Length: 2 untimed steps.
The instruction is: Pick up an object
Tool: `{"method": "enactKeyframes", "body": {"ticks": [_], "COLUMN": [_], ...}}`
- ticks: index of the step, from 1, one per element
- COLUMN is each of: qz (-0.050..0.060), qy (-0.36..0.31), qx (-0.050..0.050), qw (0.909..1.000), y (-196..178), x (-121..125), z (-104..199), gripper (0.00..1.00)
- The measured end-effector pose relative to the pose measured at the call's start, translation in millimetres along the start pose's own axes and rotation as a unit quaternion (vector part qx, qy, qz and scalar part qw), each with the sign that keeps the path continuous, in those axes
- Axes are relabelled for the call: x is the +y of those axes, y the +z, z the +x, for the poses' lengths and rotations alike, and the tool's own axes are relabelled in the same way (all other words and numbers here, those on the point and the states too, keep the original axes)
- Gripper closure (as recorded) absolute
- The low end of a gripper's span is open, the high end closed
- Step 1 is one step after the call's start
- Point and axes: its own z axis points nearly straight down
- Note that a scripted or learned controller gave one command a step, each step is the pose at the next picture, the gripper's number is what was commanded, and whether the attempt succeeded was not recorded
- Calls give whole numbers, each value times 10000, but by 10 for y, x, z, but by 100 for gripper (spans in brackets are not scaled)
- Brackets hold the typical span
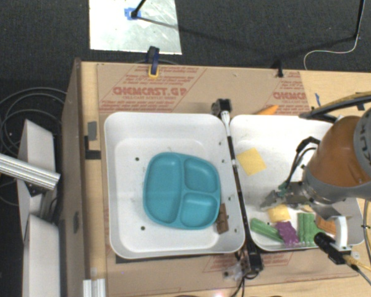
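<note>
The camera view looks down on a table (pixel 173 82) covered in printed brown board, with two shallow white bins side by side. The left bin (pixel 127 129) holds a teal divided plate (pixel 182 190), lying flat with its three compartments facing up. A small brown piece (pixel 222 218) sits at the plate's lower right, against the bin's right wall.

The right bin (pixel 278 132) holds a yellow flat square (pixel 251 161) near its left side, lying apart from the other things. Along the bin's near edge sits a cluster: a pale yellow rounded object (pixel 278 213), a green stick (pixel 263 229) below it, a purple piece (pixel 287 232) just beside the stick, a green ridged block (pixel 306 226) and a small orange bit (pixel 324 226).

The arm (pixel 346 159) reaches in from the right, its orange band over the bin's right half. The hand (pixel 283 197) is low over the cluster, just above the pale yellow object; whether it is open or closed I cannot tell.
</note>
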Motion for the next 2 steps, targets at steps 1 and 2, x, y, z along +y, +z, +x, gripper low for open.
{"method": "enactKeyframes", "body": {"ticks": [1,2], "qz": [-70,-34], "qy": [9,-52], "qx": [-45,-1], "qw": [10000,10000], "y": [-196,-31], "x": [687,893], "z": [-912,-1], "gripper": [0,0]}}
